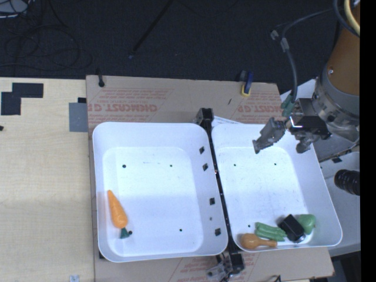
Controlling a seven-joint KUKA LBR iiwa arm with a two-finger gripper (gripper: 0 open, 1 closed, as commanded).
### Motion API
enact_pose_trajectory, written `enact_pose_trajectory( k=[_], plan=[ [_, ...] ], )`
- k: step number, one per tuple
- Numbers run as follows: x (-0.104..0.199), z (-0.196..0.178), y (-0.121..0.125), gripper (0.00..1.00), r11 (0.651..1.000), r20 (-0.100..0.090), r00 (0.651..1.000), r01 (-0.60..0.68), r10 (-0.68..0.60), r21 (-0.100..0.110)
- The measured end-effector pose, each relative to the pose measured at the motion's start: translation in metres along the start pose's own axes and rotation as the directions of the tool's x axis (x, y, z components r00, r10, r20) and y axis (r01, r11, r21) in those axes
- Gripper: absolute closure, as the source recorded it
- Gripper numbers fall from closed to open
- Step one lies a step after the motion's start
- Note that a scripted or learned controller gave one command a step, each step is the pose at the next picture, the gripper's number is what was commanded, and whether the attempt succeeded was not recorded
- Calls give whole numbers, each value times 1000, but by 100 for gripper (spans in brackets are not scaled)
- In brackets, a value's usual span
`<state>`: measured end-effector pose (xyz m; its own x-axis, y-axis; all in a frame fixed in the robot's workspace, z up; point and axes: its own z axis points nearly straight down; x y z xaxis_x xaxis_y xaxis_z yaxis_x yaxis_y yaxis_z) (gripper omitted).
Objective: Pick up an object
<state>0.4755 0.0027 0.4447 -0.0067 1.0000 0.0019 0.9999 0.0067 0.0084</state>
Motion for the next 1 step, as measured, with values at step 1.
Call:
enact_pose_trajectory(
  k=[1],
  plan=[
    [-1,-4,1,100,1000,4,1000,-1,1,12]
  ],
)
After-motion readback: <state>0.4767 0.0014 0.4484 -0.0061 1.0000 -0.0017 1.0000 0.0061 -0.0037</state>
